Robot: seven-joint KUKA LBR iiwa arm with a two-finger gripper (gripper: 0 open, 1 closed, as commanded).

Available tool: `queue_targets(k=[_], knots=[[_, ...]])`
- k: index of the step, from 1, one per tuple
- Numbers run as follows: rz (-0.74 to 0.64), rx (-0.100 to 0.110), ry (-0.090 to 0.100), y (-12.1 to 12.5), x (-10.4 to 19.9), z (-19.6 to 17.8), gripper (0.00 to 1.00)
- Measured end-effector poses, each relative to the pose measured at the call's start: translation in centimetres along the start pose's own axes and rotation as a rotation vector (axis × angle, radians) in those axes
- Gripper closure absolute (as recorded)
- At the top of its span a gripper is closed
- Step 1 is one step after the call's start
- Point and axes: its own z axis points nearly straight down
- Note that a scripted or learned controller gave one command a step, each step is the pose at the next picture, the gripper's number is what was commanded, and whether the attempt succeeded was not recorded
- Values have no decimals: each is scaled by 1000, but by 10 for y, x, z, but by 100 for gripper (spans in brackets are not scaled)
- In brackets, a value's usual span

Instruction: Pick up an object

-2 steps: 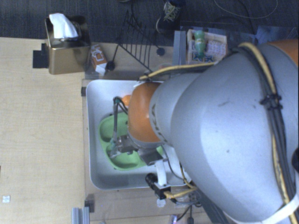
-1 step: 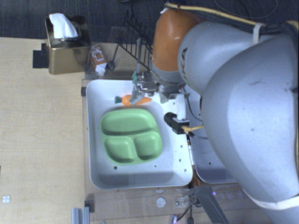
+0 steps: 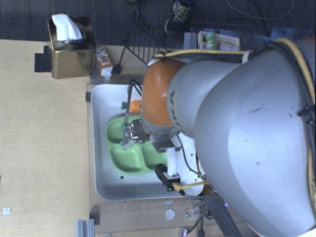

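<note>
The pincer hangs over the green tray; its grip I cannot tell. The tray looks light, stiff, slick: take its rim.

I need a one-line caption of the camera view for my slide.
KUKA arm reaching from the right, its gripper low over a green object in a white bin.

Robot lab: bench, loose cables, carpet.
</note>
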Motion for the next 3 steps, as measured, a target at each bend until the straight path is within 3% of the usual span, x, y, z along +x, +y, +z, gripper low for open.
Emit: queue_targets(k=[1,2,3], knots=[[135,-2,0,133,-27,-60,0],[231,-1,0,122,20,43,0],[234,-1,0,94,-128,-44,0]])
